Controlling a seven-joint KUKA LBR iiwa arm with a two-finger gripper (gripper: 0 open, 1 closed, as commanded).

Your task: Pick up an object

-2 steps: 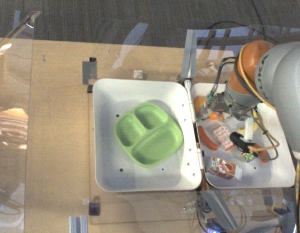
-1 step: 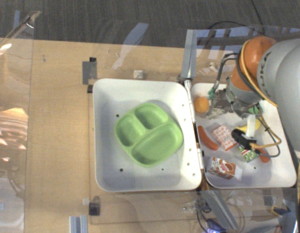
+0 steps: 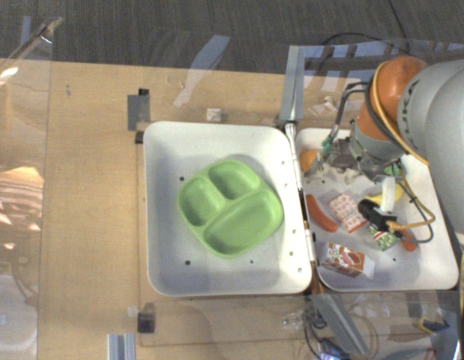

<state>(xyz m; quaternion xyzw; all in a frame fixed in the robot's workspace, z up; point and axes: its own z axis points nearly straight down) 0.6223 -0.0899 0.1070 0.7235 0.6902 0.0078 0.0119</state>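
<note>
Wooden bench point(image 3: 82, 201), two white bins. Near right bin point(image 3: 441, 272): red carton point(image 3: 344, 259), patterned packet point(image 3: 346, 211), red sausage point(image 3: 321, 212). Left bin point(image 3: 160, 201): green divided plate point(image 3: 230, 207). Farther back, my pincer point(image 3: 338, 158) near an orange ball point(image 3: 309, 159); finger state indiscernible.

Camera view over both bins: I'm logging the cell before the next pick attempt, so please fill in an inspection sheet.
Surface: wooden bench bearing left bin and right bin.
Job's things: in the right bin, red sausage-shaped item, patterned packet, red carton, yellow item, orange ball.
Clutter: green divided plate in the left bin.
Grippers: gripper low over the right bin's far end; state unclear.
Cables: black cables behind the arm.
Surroundings: dark carpet.
</note>
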